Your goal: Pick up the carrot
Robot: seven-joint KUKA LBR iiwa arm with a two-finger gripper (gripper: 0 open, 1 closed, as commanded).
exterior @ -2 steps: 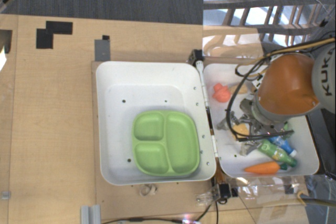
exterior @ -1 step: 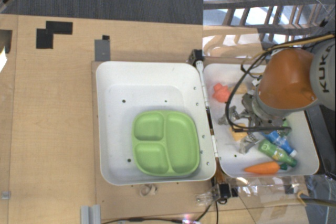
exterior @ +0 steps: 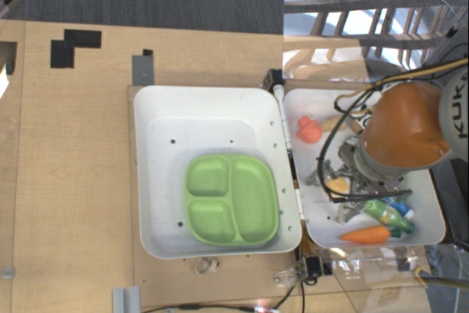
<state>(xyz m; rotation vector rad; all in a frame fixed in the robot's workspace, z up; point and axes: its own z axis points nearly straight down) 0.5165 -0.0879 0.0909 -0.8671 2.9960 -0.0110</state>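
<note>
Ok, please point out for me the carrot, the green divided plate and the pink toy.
carrot (exterior: 366, 235): camera view, middle of its orange body.
green divided plate (exterior: 232, 199): camera view, central ridge between compartments.
pink toy (exterior: 309, 130): camera view, middle of its body.

"What are you counting on the surface (exterior: 73, 179)?"
"I'm seeing two white bins (exterior: 205, 113), one green divided plate (exterior: 232, 199), one carrot (exterior: 366, 235), one pink toy (exterior: 309, 130), one green bottle (exterior: 385, 212)."

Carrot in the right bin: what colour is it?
Orange. The carrot lies near the right bin's front edge, clearest in the camera view.
</note>
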